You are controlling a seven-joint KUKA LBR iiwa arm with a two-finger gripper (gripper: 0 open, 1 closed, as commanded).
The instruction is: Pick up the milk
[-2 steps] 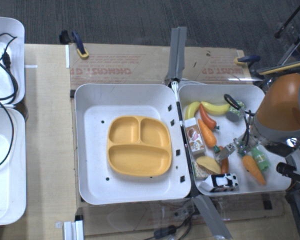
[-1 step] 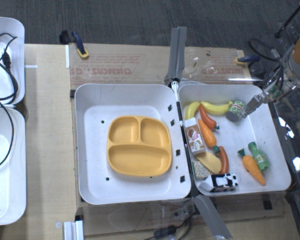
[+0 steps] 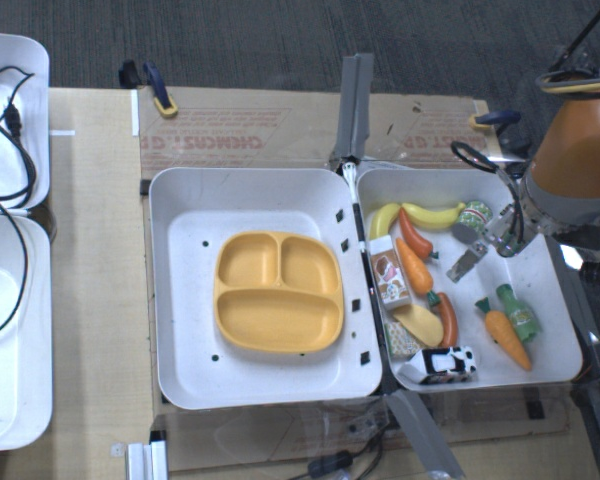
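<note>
Camera view. I see the pincer (image 3: 472, 260) low over the right bin (image 3: 565, 303), its 2 fingers (image 3: 464, 266) pressed together with nothing between them. The milk (image 3: 388, 276), a small carton with a brown printed face, lies to the pincer's left against the wall shared by the 2 bins, apart from the fingers. Between the pincer and the milk lie an orange carrot (image 3: 416, 266) and a red chili (image 3: 411, 231). Beyond the pincer, toward the far wall, lies a yellow banana (image 3: 432, 215) beside a green-labelled can (image 3: 474, 214). On the near side of the pincer I note a second carrot (image 3: 507, 338), a green bottle (image 3: 520, 315) and a black-and-white toy (image 3: 447, 365). Far to the pincer's left, the left bin (image 3: 180, 298) holds a yellow divided plate (image 3: 278, 293). Both bins rest on the tabletop (image 3: 90, 268).
</note>
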